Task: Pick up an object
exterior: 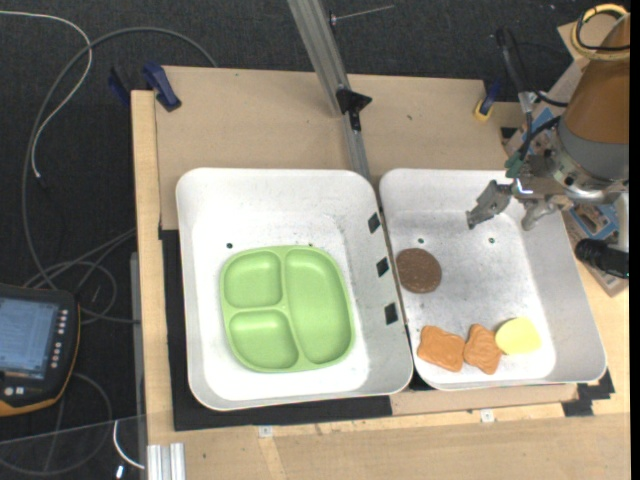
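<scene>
The right bin (pixel 540 278) holds a round brown patty (pixel 418 270) near its left side. Along its front lie two orange-brown pieces (pixel 440 348) (pixel 482 349) and a yellow piece (pixel 518 336). My gripper (pixel 508 208) hovers over the bin's back right part, well apart from all of these. Its two fingers (pixel 487 205) are spread, and nothing sits between them. The arm (pixel 598 98) comes in from the upper right.
A green three-compartment plate (pixel 288 308) lies in the left bin (pixel 200 268). A slanted metal pole (pixel 318 38) comes down to the gap between the bins. Blue clamps (pixel 160 86) grip the bench's back edge. Cables and a teach pendant (pixel 35 343) lie on the floor at left.
</scene>
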Available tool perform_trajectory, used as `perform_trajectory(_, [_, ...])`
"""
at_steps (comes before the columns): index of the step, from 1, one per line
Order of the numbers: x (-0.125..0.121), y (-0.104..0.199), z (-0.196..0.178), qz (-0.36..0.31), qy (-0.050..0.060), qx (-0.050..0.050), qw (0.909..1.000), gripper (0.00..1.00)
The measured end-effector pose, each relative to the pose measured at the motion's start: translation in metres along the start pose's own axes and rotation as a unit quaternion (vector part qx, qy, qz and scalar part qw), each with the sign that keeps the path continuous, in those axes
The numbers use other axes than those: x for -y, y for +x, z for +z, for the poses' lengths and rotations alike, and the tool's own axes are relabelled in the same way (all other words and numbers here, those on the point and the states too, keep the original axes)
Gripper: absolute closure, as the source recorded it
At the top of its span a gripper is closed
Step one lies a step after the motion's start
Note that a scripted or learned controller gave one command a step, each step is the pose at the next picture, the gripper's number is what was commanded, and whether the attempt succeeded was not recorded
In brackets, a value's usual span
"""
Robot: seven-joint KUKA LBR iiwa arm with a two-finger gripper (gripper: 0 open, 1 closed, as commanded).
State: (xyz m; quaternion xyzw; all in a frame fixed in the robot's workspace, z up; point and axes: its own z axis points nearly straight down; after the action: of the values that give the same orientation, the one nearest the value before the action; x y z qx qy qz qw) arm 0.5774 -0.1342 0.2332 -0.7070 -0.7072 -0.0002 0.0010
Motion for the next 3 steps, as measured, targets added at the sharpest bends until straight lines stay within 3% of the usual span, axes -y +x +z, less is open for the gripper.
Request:
perform_trajectory(1, [-0.01, 0.116, -0.106, -0.006, -0.006, -0.001, 1.0, 0.0])
perform_trajectory(2, [-0.062, 0.113, -0.313, -0.002, -0.007, 0.002, 1.0, 0.0])
perform_trajectory(3, [-0.062, 0.113, -0.321, -0.002, -0.004, 0.002, 1.0, 1.0])
